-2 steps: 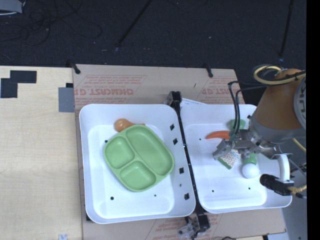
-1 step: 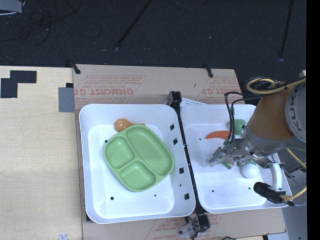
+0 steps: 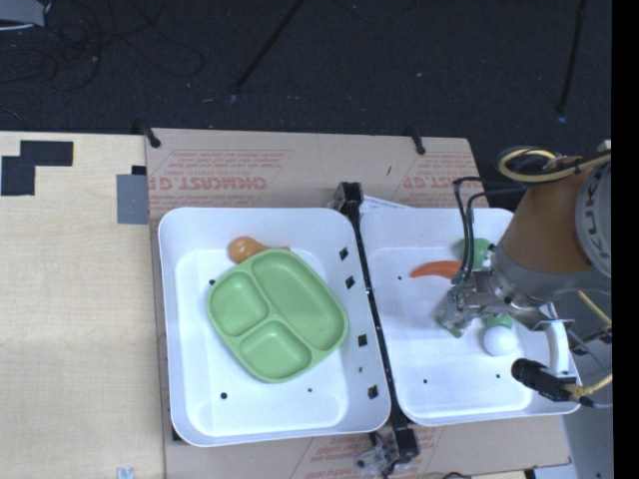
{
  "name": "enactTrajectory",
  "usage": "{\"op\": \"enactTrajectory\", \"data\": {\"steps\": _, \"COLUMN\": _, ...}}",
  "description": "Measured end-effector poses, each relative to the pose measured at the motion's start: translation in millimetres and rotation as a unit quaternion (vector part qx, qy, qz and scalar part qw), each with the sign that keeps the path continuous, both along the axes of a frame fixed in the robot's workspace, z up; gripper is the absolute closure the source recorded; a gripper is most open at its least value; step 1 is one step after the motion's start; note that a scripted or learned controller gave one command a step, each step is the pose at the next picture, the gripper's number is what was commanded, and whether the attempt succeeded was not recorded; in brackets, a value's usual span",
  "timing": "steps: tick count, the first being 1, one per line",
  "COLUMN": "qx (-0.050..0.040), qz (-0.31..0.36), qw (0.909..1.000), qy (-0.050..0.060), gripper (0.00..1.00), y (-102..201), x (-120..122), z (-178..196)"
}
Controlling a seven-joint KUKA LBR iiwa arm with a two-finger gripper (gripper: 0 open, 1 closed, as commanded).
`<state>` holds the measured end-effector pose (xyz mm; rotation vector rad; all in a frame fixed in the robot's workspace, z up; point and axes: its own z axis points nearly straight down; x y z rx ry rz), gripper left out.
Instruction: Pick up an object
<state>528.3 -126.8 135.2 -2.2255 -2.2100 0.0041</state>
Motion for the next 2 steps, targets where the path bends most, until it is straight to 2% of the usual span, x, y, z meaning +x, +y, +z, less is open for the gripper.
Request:
{"op": "enactTrajectory", "data": {"steps": 1, "qx": -0.0007, "qz": 0.001, "qw": 1.0, "qy": -0.002, "gripper": 1.0, "y": -4.1, "x": 0.6, "z": 41.3}}
{"op": "enactTrajectory", "data": {"steps": 2, "qx": -0.0011, "qz": 0.004, "qw": 1.0, "qy": -0.005, "gripper": 1.0, "y": 1.7, "x": 6.4, "z": 100.9}}
